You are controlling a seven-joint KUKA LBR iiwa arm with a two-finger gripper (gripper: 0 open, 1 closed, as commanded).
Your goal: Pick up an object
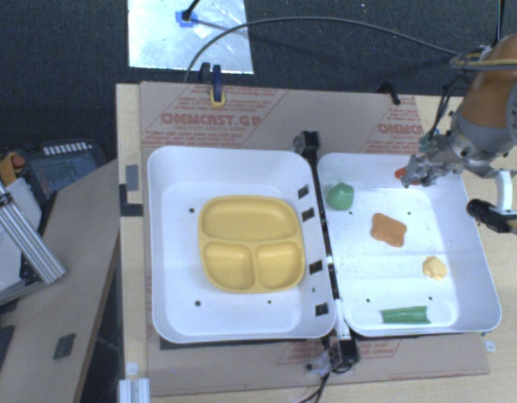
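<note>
The right bin (468, 250) holds several small items: a green round piece (340, 196) at its upper left, an orange chunk (389, 229) in the middle, a small yellow piece (435, 267) to the right, and a long green piece (404, 314) near the front edge. A small red item (399, 174) lies at the bin's far edge. My gripper (425, 170) hangs low over the far right corner of this bin, right beside the red item. Whether it touches the item is too small to tell.
In the left bin (170, 225) sits a yellow tray (246, 242) with three compartments. A black hinge strip (317, 225) runs between the bins. The arm's orange band (493, 91) is at the right edge. Black cables cross the far bench.
</note>
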